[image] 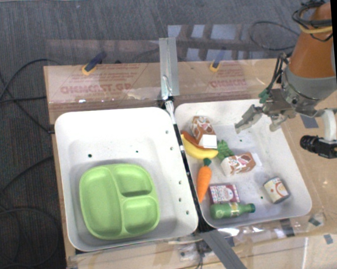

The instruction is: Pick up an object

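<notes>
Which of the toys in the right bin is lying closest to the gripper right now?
The brown and white packet at the bin's far left end, above the banana. It sits nearest the gripper; the carrot, bottle and can lie farther toward the near edge.

The arm enters from the right, orange band above the wrist; its hand [262,118] hangs spread, gripping nothing.

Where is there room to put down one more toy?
Bare floor in the left white bin behind the green divided plate, and in the right white bin under the gripper. Crowded: the yellow banana, orange carrot and green bottle beside the divider.
</notes>
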`<state>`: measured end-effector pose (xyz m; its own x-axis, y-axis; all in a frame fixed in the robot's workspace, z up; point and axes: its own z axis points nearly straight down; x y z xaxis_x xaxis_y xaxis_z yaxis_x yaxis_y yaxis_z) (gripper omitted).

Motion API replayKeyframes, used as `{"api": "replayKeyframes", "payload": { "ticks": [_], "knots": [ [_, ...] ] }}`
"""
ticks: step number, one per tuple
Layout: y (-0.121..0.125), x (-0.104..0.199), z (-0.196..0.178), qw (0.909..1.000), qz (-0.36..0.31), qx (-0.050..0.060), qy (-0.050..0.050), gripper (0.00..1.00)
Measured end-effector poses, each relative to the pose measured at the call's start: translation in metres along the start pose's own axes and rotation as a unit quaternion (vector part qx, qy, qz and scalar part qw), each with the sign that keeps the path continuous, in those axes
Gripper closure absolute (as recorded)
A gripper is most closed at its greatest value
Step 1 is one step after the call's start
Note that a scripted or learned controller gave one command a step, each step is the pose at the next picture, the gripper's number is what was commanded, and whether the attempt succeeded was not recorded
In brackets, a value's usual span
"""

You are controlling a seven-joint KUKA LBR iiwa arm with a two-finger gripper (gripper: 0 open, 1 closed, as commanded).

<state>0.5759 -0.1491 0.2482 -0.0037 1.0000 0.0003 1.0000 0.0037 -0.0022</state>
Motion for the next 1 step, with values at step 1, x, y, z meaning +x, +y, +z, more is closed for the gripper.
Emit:
{"api": "replayKeyframes", "payload": {
  "ticks": [1],
  "knots": [
    [-0.0018,0.0074,0.1311,0.9996,-0.028,0.001,0.000,0.00]
  ]
}}
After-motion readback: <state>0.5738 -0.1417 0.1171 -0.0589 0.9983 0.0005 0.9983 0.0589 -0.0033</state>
